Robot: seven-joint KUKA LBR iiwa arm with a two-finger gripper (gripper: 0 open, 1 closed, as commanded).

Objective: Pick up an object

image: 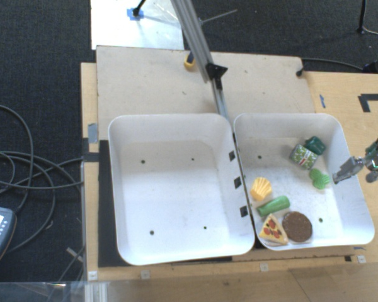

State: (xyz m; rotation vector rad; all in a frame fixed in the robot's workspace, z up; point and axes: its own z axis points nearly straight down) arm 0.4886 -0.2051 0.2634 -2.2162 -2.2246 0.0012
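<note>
Nearest the lens, along the front wall of the right bin (pixel 359 222), lie a toy pizza slice (pixel 274 229) and, touching it at its 3 o'clock, a brown round patty (pixel 297 226). Just above them, at 12 o'clock from the pizza slice, a green toy cucumber (pixel 274 205) lies tilted, and a yellow ridged shell-like piece (pixel 261 188) sits at its 11 o'clock, close to the wall shared with the left bin (pixel 176 187). Well apart from this cluster, toward 1 o'clock in the right bin, a small green-labelled can (pixel 303 155) lies on its side with a dark green piece (pixel 315 145) touching its upper end; a bright green lumpy toy (pixel 320 179) rests at the can's 5 o'clock. At 3 o'clock from that lumpy toy, over the bin's right wall, the gripper (pixel 342 173) reaches in from the right, its tip just beside the toy; whether its fingers are apart or together I cannot tell, and nothing is visibly between them. At 12 o'clock from the bins, a grey metal pole (pixel 192 27) slants across the beige board (pixel 151 80). At 9 o'clock, black cables (pixel 25 162) loop over dark carpet.
</note>
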